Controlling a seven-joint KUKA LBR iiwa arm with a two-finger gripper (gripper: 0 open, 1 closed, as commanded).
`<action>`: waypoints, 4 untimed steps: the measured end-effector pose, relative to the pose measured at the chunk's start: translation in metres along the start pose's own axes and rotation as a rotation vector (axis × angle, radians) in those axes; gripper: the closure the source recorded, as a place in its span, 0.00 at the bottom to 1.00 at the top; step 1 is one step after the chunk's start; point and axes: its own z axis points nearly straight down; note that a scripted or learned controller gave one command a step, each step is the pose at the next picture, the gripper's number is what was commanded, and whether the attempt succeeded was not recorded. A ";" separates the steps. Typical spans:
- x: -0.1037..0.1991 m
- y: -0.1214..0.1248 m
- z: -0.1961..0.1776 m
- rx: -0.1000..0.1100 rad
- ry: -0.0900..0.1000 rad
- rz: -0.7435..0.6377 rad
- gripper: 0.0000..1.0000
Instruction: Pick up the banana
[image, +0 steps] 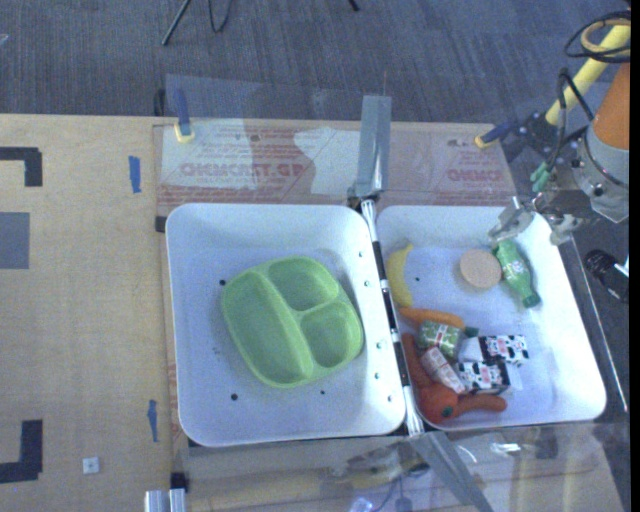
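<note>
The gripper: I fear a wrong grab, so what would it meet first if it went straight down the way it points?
Probably the green bottle, lying just below the gripper in the right bin, though depth is unclear. The banana lies well off that line, by the bin's left wall.

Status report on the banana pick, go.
Hand over right bin's far edge, above green bottle, holding nothing. Banana by left wall, untouched. Carrot at its near end.

Arm entering from the right, tool (530, 222) low, prongs spread, nothing between
</note>
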 end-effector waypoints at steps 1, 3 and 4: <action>0.007 -0.028 0.039 0.000 0.001 -0.282 0.00; 0.129 0.029 0.095 -0.003 -0.001 -0.075 0.00; 0.182 0.079 0.094 -0.002 -0.002 0.115 0.00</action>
